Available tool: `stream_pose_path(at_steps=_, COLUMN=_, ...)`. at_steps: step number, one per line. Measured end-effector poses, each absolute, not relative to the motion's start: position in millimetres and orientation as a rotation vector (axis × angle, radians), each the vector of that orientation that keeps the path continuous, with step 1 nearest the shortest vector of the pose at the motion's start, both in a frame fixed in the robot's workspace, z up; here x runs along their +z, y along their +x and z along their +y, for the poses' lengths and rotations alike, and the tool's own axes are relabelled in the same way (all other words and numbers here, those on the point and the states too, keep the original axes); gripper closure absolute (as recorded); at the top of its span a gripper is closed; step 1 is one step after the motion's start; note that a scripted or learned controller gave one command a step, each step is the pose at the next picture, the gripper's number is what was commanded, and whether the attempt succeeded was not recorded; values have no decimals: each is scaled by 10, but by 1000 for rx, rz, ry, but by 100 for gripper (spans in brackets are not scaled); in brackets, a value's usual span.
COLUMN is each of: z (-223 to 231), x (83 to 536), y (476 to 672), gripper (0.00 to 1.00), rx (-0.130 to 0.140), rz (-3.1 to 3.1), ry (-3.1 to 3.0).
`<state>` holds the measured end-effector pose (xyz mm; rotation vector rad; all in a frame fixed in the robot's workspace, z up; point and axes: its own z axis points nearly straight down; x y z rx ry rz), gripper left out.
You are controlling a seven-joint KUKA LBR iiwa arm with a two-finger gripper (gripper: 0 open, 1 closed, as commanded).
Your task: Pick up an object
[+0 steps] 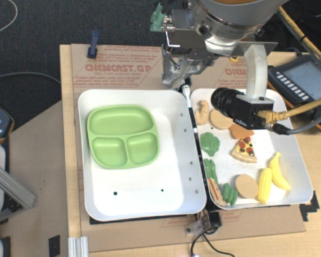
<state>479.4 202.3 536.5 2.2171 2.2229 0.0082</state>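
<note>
"CHEMCAST GP" is printed in red on the brown board (123, 63) under the two bins. A green tray (122, 136) with three compartments lies in the left bin (150, 197). In the right bin (297, 181) toy foods are spread: a pizza slice (244, 149), a banana (280, 171), corn (264, 184), a cookie (246, 186) and greens (209, 143). The gripper (183, 76) hangs over the bins' far edge near the divider; whether its fingers are spread cannot be told.
</note>
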Motion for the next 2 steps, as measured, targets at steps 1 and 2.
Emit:
stream_pose_path(at_steps=1, z=2084, x=5351, y=4793, gripper=100, rx=5, rz=2222, ry=2219)
stream_pose_path(at_steps=2, z=2127, x=5349, y=4871, gripper=100, rx=5, rz=2222, ry=2219)
